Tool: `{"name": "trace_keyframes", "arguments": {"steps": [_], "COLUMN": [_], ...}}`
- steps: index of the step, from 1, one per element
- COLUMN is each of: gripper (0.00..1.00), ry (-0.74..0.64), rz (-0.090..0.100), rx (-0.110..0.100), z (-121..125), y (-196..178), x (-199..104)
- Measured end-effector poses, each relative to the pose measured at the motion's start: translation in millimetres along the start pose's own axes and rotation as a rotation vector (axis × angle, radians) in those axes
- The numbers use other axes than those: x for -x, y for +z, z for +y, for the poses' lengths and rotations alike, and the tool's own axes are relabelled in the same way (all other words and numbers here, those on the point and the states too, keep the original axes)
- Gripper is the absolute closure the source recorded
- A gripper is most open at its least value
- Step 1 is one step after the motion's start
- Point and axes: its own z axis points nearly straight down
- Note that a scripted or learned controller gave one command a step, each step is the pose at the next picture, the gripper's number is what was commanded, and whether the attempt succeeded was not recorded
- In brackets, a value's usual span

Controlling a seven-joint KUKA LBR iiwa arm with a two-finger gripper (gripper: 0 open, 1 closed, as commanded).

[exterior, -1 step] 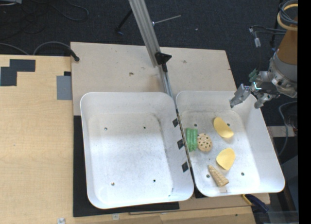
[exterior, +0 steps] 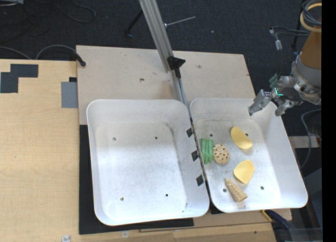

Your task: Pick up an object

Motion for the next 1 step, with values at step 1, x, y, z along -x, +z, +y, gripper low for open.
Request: {"name": "trace_keyframes", "arguments": {"steps": [1], "gripper": [0.00], "ry": [0.001], "rz": [0.002], "rx": [-0.006], "z": [-0.4], "y": [54.6], "x": [-10.4]}}
